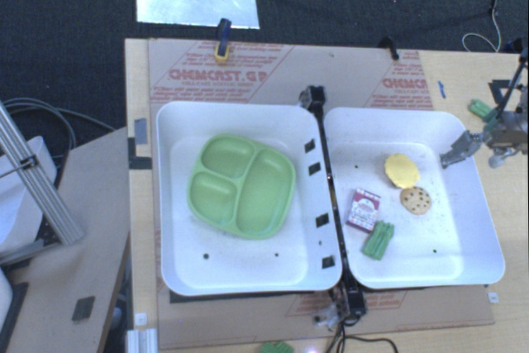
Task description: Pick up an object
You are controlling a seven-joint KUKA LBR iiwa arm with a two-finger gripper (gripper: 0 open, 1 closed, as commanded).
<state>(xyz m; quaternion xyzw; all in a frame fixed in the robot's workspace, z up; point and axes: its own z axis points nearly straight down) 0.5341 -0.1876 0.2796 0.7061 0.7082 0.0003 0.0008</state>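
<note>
Several small objects lie in the right bin (463, 260). A yellow rounded piece (402, 170) sits near the middle, with a chocolate-chip cookie (415, 200) just below and right of it. A red and white box (364, 210) lies further left, and a green ridged toy (378, 240) lies below the box. My gripper (464, 148) hangs over the right bin's upper right rim, well to the right of the yellow piece, with nothing visibly held. The arm behind it is cut off by the picture's right edge.
The left bin (178, 260) holds a green divided plate (242, 187). A black clipped divider (322, 178) runs between the bins. A yellow clamp (222, 52) sits on the cardboard behind them, and a small green item (480, 108) lies on the bench near the arm.
</note>
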